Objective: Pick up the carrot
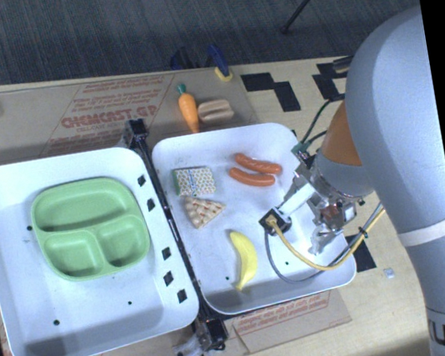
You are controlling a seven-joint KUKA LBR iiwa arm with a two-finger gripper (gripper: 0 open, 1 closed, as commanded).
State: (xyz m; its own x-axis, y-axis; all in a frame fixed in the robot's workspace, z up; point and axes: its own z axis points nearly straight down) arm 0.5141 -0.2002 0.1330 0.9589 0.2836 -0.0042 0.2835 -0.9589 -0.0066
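Robot gripper [318, 220] low at the right bin's [224, 287] right edge, grip state impossible to tell
Carrot [188, 111] lies outside, beyond the bin's far rim; reaching across risks clipping that rim or the sausages [253, 169]

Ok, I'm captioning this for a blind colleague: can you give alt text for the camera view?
The carrot lies on the cardboard behind the right bin, beside a bun. The gripper is over that bin, which holds sausages and a banana.

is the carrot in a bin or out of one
Out. The carrot lies on the cardboard beyond the right bin's far rim, beside a bun.
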